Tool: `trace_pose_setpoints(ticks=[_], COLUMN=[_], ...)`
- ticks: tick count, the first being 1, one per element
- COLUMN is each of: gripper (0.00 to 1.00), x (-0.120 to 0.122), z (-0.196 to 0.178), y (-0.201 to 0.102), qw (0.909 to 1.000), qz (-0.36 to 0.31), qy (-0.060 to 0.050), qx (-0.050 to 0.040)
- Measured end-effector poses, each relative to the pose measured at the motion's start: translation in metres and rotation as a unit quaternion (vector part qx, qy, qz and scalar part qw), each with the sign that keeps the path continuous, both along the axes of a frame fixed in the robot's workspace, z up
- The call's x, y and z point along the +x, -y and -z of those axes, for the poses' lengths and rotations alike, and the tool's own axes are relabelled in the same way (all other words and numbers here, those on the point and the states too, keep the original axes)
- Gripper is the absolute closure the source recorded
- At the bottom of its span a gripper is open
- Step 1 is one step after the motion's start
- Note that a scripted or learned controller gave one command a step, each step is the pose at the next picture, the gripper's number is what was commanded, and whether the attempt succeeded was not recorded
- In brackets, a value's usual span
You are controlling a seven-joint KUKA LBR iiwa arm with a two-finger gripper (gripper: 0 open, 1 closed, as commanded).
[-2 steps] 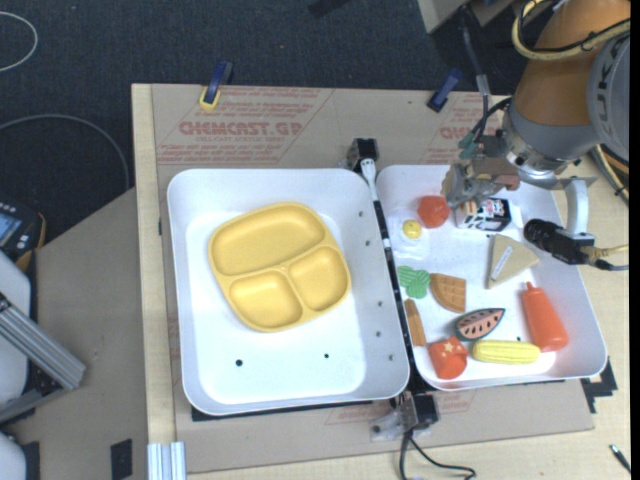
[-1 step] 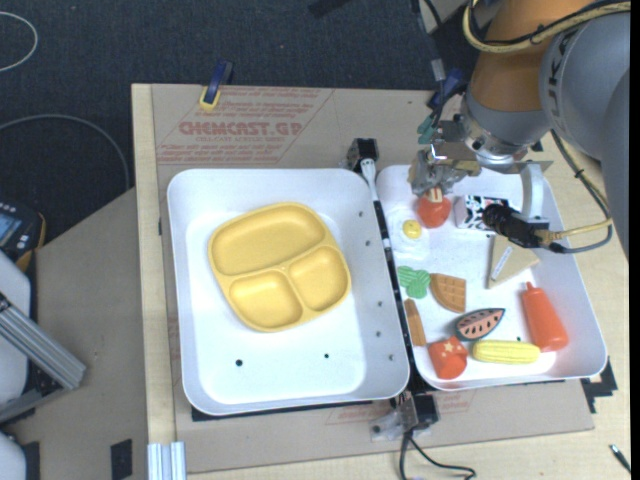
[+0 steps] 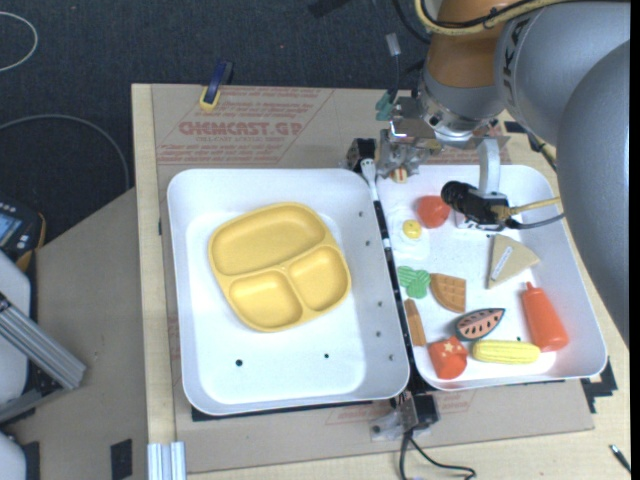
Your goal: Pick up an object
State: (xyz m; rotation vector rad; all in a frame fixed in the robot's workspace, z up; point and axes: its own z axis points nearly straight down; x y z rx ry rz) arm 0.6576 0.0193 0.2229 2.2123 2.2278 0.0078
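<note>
Gripper (image 3: 400, 158) at the right bin's (image 3: 580, 353) far-left corner, finger spread unreadable, nothing visibly held; toy foods below

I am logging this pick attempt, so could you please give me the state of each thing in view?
gripper: at the right bin's far left corner, holding nothing visible
yellow tray: upright in the left bin, compartments bare
ketchup bottle: lying flat
corn cob: lying flat
cheese wedge: lying flat
</note>
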Motion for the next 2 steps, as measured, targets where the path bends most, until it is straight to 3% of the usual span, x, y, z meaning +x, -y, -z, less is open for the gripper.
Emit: trace_pose_setpoints(ticks=[2], gripper=[1.0], x=[-0.01], z=[-0.006], y=[0.021], qw=[1.0], qz=[0.004], qy=[-0.004], qx=[-0.0014])
